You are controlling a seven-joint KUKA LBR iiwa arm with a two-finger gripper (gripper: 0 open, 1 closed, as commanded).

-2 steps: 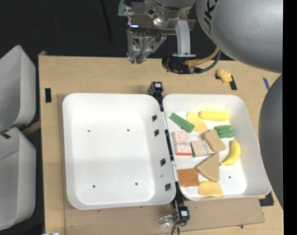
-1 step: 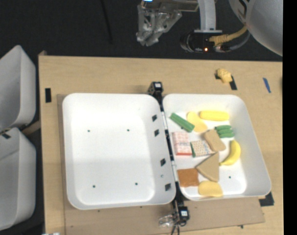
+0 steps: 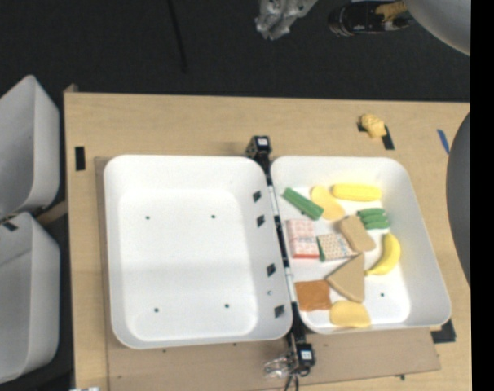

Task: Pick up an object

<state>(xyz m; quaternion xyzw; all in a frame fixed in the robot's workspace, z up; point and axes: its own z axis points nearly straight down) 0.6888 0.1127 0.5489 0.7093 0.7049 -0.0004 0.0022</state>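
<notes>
Up at the frame's top edge, the gripper is hanging over the dark floor, well beyond both bins; whether it is open or closed, I cannot tell. Toy food, including a banana, is lying in the right bin, beside the left bin.

The claw hangs at the far edge, beyond the bench, well apart from both bins. Nearer than it and to its left lies the left bin. The right bin sits nearer than the claw and a little to its right, touching the left one. Inside it, closest to the claw, lie a stick and a corn cob; farther off, a banana, a wedge, and what may be a cracker.
</notes>
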